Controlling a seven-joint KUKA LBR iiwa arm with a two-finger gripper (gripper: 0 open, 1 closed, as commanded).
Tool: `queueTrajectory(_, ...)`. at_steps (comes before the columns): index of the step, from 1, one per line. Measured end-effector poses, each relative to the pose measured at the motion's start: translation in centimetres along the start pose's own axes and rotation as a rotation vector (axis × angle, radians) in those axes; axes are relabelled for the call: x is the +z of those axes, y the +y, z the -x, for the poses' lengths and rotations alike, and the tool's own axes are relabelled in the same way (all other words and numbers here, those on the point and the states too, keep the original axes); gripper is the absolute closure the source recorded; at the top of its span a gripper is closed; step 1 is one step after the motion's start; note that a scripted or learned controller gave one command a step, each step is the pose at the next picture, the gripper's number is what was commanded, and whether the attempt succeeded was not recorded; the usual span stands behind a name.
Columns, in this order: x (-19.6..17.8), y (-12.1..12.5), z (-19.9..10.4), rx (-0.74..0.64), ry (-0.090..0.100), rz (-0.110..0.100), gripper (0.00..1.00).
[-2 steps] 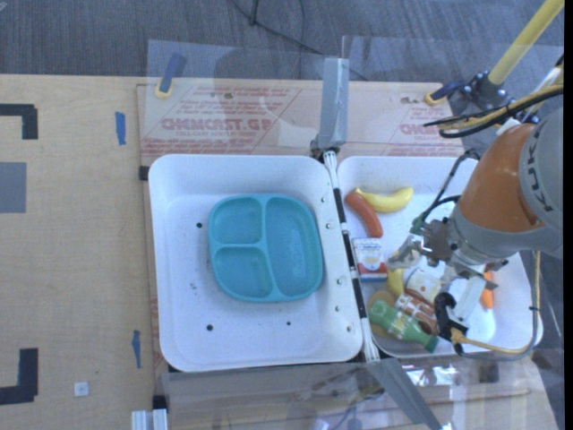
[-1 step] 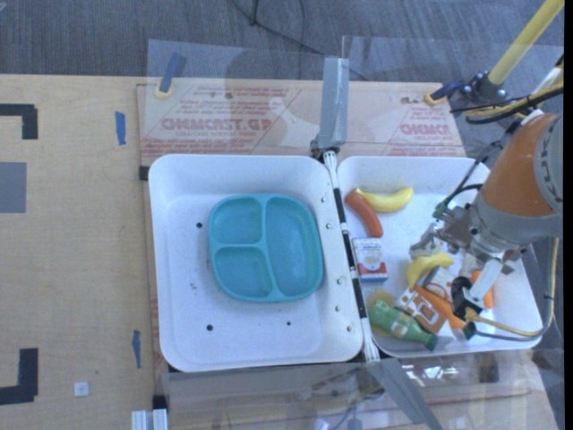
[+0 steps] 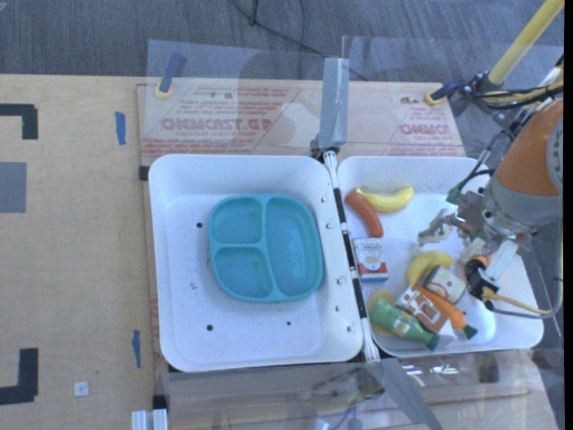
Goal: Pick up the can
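Can lies flat (beside the divider), long axis running near-to-far.

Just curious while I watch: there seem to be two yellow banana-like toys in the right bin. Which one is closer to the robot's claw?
The lower banana, beside the orange-and-white pack. It lies just below-left of the gripper; the other banana sits farther left, against the red sausage.

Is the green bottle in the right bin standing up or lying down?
Lying down. The green bottle rests on its side along the right bin's front edge, its length running left to right beside the carrot.
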State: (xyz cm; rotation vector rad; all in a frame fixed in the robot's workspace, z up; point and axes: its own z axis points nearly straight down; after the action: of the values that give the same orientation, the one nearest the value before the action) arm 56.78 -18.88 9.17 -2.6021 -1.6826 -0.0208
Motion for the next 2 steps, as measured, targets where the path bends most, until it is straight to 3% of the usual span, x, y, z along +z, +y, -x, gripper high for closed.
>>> queueTrajectory(1,0.1,-5.5,1.2,-0.019,-0.018,0.036,0.0)
queueTrajectory(2,0.1,-7.1,2.6,0.036,-0.004,0.036,0.0)
